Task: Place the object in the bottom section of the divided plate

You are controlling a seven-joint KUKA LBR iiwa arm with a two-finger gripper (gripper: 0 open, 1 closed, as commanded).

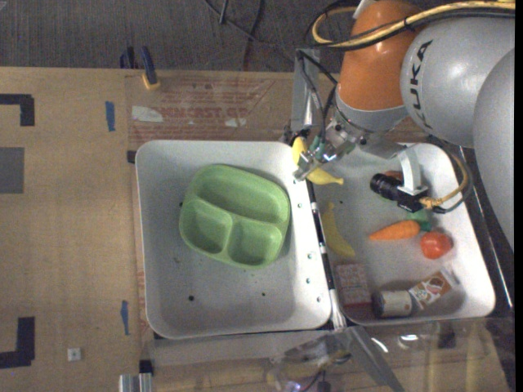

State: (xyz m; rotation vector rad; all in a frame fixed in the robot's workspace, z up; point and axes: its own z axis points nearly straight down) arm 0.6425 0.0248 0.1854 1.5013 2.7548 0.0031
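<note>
Over the wall between the two white bins, my claw [313, 160] hangs with a yellow banana-shaped toy [326, 176] crosswise in its grip. Yellow shows on both sides of the fingertips, so I read the fingers as pinched narrow on it and the toy as lifted off the bin floor, though the wrist hides the contact itself.

The green divided plate [235, 215] lies below and to the view's left of the claw, in the left bin [163, 300], well apart from the toy. Its large compartment faces the claw. The two smaller ones sit on the far side, along the plate's lower edge in the view.

Behind the claw in the right bin [478, 300] lie a second yellow banana [336, 233] just below it, and farther off a carrot [395, 232], a red tomato [435, 245], a can [392, 303] and a small box [353, 282].

I judge the pick done and the carry just starting, with the toy barely across the bins' shared edge. The next move calls for a traverse down and to the view's left, clear of the plate's rim and past the large compartment. Then comes a descent over the bottom section before the release. The long toy lies across the fingers, so I would turn it to fit within the dividers, or an end may ride up on a ridge.
</note>
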